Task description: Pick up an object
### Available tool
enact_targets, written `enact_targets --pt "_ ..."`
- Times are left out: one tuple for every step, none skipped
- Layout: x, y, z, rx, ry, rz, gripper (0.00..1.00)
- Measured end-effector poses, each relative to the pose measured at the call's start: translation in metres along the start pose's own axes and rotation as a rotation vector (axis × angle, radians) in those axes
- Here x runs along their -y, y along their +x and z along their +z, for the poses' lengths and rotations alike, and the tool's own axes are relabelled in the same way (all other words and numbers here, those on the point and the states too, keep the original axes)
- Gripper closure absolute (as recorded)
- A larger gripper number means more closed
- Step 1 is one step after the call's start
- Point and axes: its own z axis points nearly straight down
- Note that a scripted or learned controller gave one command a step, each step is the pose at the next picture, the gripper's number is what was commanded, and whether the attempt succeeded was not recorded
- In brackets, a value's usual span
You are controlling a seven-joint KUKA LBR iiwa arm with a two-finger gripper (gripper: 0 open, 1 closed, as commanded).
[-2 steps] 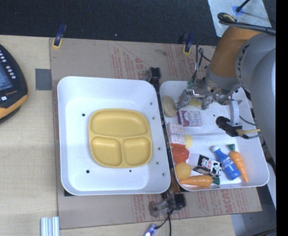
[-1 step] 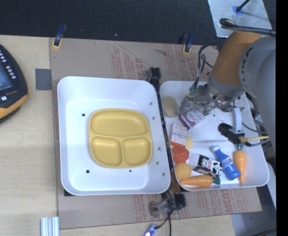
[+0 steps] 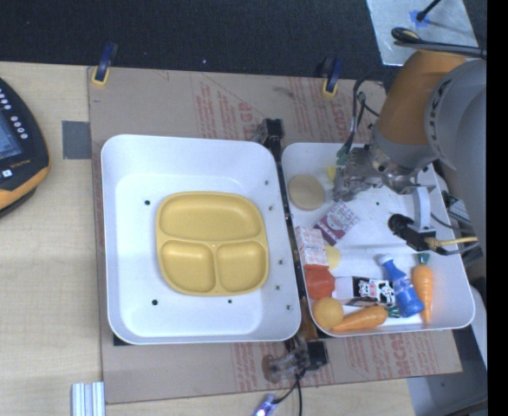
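Two white bins sit side by side: the left bin (image 3: 124,232) holds a yellow divided tray (image 3: 212,241), while the right bin (image 3: 458,315) carries the clutter, with a tan disc (image 3: 306,191) at about ten o'clock, a small patterned packet (image 3: 338,222) near its middle, and two carrots (image 3: 358,320) and a blue bottle (image 3: 403,288) toward five o'clock. Up at twelve o'clock in the right bin the gripper (image 3: 351,183) hangs low just above the packet, and whether its fingers are apart or together I cannot tell. Nothing appears lifted, so by my judgement the whole pick remains to be done: closing on an object and raising it.
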Motion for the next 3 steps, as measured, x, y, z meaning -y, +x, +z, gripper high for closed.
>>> enact_targets --pt "0.049 -0.028 -0.002 -0.001 -0.003 0.002 1.0" --pt "0.11 0.024 -0.089 -0.002 -0.003 -0.001 1.0" --pt "0.11 0.024 -0.089 -0.002 -0.003 0.001 0.0"
